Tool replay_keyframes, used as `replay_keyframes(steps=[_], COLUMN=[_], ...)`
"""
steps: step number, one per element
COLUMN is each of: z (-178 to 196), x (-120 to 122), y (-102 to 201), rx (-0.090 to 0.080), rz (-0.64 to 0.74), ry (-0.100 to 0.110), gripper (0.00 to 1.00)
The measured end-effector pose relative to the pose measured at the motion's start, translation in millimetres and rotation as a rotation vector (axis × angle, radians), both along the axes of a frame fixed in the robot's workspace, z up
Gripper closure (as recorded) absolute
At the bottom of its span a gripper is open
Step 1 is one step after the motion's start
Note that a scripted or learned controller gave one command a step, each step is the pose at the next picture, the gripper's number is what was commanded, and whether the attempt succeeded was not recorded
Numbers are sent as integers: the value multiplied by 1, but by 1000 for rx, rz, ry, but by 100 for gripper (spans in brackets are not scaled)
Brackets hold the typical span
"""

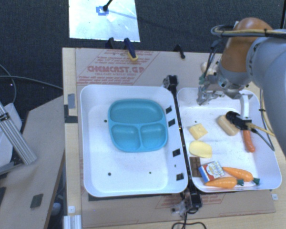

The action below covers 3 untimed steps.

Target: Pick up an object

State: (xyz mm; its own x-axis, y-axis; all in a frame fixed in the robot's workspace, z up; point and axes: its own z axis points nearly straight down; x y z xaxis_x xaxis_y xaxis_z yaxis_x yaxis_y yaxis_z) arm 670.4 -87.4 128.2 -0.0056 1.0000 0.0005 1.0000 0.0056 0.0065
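Pincer [206, 98] low over the right bin's [267, 168] far corner; its grip state cannot be told.
Nearest it lies a tan, rounded cylinder [226, 124], long axis slanting toward the pincer, just beside a small yellow wedge [198, 130]. Smooth orange carrots [238, 174] lie along the near rim. A blue divided plate [136, 125] sits in the left bin [93, 142].
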Motion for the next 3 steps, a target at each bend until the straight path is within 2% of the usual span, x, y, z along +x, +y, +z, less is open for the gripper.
replay_keyframes(steps=[1,2,3], z=[61,114,127], x=[-1,-73,-82], y=[64,84,223], rx=[2,2,7], rz=[5,1,12], ry=[-2,3,4], gripper=[100,100,100])
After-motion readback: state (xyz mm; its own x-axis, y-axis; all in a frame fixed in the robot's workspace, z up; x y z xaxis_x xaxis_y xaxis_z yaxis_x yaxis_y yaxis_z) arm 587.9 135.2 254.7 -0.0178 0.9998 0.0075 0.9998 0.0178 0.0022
